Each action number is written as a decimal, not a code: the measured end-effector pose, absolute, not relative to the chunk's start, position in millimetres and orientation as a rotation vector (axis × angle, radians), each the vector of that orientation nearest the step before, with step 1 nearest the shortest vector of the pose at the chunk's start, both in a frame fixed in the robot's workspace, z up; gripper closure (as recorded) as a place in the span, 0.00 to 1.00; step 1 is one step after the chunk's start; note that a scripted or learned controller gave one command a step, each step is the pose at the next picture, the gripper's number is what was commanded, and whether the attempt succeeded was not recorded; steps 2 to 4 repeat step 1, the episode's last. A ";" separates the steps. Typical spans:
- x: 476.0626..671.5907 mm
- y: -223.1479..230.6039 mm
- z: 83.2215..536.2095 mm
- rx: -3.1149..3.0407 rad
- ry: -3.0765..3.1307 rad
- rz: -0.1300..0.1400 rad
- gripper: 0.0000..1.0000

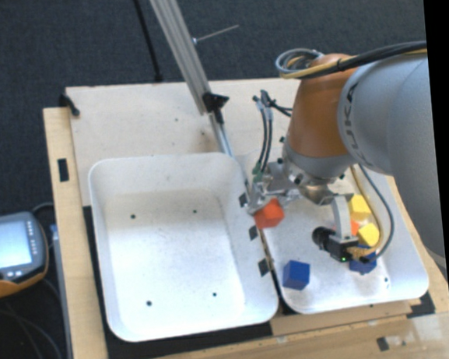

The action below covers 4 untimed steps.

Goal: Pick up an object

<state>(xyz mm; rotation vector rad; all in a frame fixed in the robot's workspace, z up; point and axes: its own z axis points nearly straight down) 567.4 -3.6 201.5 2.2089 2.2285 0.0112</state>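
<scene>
Gripper: the gripper (276, 194), right of frame centre, sits just above the orange block (269, 214); whether it is open or closed, I cannot tell.
Block: at the right bin's (405, 280) left wall.
Advice: straddle it squarely, clear of the wall.
Hidden: the arm (359, 108) covers the bin's upper part.

The floor (56, 41) is dark grey carpet with a speckled weave, wrapping around the top and left of the setup. The tabletop (126, 121) is pale, light wood, a bit scuffed, with a black mat (184, 338) poking out along its front edge. A silver metal rail (182, 49) rises at a slant from the back of the tabletop. Off to the left there's a little screen (8, 248) on an orange base, with dark cables (20, 341) trailing below it. Lighting is even and flat.
</scene>
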 end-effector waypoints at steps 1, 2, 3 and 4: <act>580.2 69.6 196.1 2.211 2.234 0.004 1.00; 580.2 69.6 196.1 2.211 2.234 0.004 1.00; 580.2 69.6 196.1 2.211 2.234 0.004 1.00; 580.2 69.6 196.1 2.211 2.234 0.004 1.00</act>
